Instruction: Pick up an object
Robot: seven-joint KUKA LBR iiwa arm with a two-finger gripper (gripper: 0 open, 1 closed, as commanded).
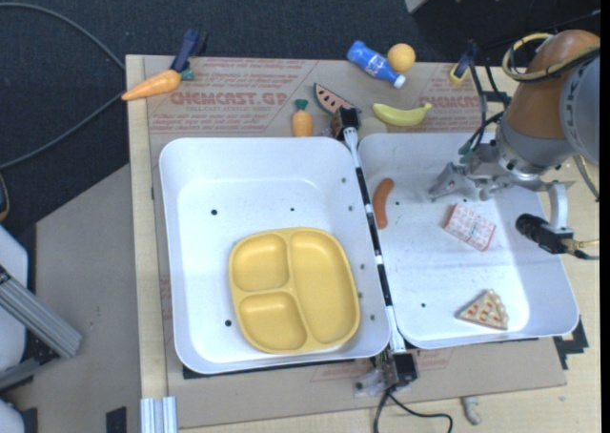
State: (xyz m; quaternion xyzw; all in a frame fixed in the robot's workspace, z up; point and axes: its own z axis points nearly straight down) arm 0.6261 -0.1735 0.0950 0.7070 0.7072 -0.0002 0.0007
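Low in the right bin, near its back wall: the gripper. Open or closed? Can't tell from up here. Holds nothing that can be seen.

Just in front of it, flat on the bin floor: a pink block — prob. the closest thing to grab, so likely why the arm sits there. Looks flat, so maybe hard to pinch.

Also in that bin: a sausage by the left wall, tricky w/ the wall so near, and a triangle slice near the front, well apart from the rest.

In the left bin: a yellow plate — big, hard to grip.

Behind the bins, out of the way: carrot, banana, blue bottle.
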